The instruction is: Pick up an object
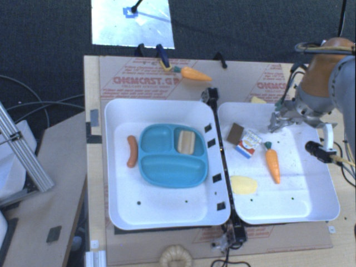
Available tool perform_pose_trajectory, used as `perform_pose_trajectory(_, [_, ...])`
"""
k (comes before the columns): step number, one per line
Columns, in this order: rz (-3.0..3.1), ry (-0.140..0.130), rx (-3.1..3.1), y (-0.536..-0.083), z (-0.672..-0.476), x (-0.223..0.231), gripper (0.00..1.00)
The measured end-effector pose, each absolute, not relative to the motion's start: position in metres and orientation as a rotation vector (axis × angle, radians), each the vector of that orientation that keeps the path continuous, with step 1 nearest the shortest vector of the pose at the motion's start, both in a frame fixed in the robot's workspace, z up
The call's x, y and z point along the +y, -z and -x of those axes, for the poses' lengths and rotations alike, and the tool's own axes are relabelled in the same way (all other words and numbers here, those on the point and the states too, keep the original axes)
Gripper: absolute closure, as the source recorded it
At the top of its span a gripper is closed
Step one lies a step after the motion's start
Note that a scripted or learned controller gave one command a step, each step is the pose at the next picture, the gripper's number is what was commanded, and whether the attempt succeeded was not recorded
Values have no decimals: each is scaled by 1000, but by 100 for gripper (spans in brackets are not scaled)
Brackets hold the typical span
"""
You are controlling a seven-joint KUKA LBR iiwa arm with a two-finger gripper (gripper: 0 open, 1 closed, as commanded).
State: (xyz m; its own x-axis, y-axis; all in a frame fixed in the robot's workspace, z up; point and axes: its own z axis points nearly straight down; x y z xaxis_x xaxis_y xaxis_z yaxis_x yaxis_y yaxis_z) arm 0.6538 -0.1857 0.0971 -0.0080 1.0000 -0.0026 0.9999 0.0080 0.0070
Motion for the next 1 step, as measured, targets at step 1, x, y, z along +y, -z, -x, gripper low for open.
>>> perform_pose_trajectory(1, [-2210,-6,2224,-145,-663,-183,100])
